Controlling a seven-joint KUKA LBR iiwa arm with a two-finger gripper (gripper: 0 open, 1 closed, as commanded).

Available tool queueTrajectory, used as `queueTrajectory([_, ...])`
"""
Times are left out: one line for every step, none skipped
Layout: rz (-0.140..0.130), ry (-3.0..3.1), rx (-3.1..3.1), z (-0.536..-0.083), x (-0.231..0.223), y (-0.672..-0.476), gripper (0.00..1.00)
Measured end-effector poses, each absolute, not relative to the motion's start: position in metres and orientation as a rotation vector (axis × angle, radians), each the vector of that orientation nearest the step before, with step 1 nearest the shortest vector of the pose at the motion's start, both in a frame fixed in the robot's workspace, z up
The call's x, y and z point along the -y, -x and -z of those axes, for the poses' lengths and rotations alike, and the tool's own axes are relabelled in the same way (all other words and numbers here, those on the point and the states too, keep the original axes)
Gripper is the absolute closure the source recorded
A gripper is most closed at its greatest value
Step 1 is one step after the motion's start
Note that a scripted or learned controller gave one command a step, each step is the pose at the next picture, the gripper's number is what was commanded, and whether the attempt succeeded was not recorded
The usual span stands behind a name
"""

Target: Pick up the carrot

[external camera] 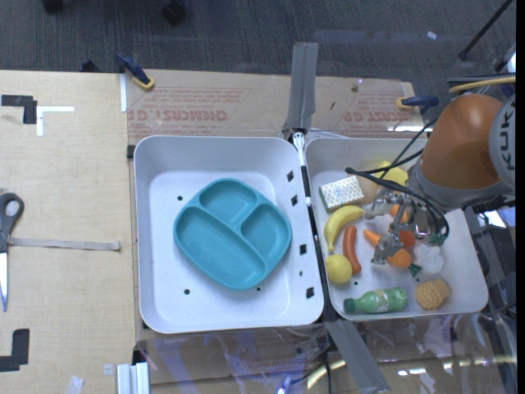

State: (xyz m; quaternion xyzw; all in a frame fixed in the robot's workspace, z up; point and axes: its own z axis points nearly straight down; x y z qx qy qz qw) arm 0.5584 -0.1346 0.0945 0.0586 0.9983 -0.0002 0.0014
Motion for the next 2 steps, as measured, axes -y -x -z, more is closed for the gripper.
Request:
queueTrajectory([0.002,-0.177,-3.130,-0.105,0.133,-0.560,1.00])
queueTrajectory([-0.001,-0.294,-3.124,-0.193,0.040,-0.550,1.00])
